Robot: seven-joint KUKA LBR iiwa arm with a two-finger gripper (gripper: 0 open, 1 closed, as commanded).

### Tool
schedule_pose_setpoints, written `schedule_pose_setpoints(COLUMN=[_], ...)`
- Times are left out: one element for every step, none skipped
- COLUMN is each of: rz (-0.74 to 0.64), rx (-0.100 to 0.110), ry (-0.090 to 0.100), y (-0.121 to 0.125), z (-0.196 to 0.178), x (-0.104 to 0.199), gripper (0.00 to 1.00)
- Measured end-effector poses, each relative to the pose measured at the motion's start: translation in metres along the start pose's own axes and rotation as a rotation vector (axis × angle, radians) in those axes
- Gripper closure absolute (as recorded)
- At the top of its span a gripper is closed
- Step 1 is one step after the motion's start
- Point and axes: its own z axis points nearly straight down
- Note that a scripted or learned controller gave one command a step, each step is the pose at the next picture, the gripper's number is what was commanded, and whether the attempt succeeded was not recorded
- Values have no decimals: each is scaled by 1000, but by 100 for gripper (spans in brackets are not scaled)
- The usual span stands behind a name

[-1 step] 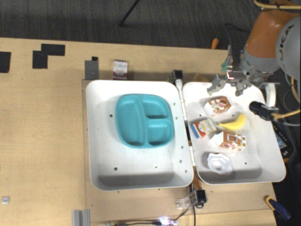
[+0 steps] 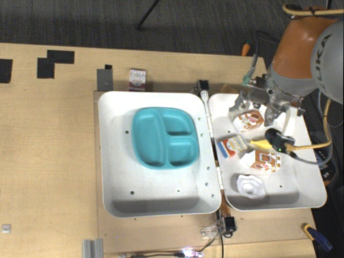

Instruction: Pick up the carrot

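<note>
Left bin [image 2: 115,144] carries a teal divided plate [image 2: 164,137] at its centre, sections up, untouched. Right bin [image 2: 306,190] holds the clutter: a small printed packet [image 2: 232,144] at 9 o'clock, a white crumpled cup [image 2: 250,186] at 6, two orange-printed packets [image 2: 267,160] near the middle. No carrot can be picked out with certainty; possibly among those orange items or under the arm. Gripper [image 2: 259,107] hangs over the right bin's 12 o'clock area, arm reaching from 3 o'clock, likely positioned to descend there. Whether it is open or closed, cannot tell.
</note>
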Motion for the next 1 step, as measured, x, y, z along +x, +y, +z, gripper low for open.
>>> schedule_pose_setpoints(rz=[109], rx=[8], ry=[-3], y=[-64], z=[63], x=[10], gripper=[0])
